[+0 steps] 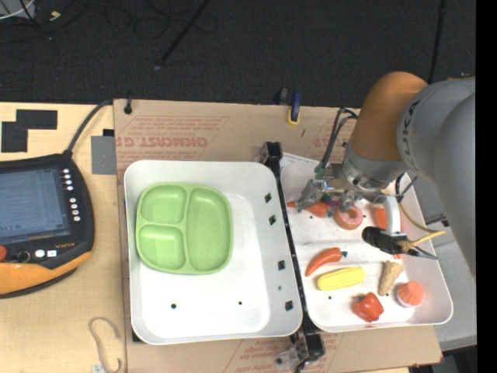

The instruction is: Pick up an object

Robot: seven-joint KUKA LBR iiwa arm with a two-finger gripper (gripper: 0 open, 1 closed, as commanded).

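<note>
Camera view first, from my remote seat: I take the yellow corn cob [340, 278] as my landmark, lying near the middle of the right bin [435, 313]. Just above it and to its left lies a red chili pepper [322, 259]; below and to its right sits a red bell pepper [369, 307], with a beige piece [388, 276] and an orange-red round fruit [410, 293] further right. Up from the cob, toward the far end of that bin, the pincer [324, 195] hangs low over a cluster of small toys, among them an orange piece [312, 207] and a pink ring-shaped one [349, 217]. I cannot tell whether the pincer is apart or together, nor whether it touches anything; the wrist and cabling crowd that spot. Well left of the cob, the left bin [155, 309] carries a green divided plate [185, 228]. I judge these play foods to be light, hollow plastic, stiff but slick, so they may skid or squirt out under a pinch. The orange piece nearest the pincer looks the likely target; I would take it across its narrow middle.
</note>
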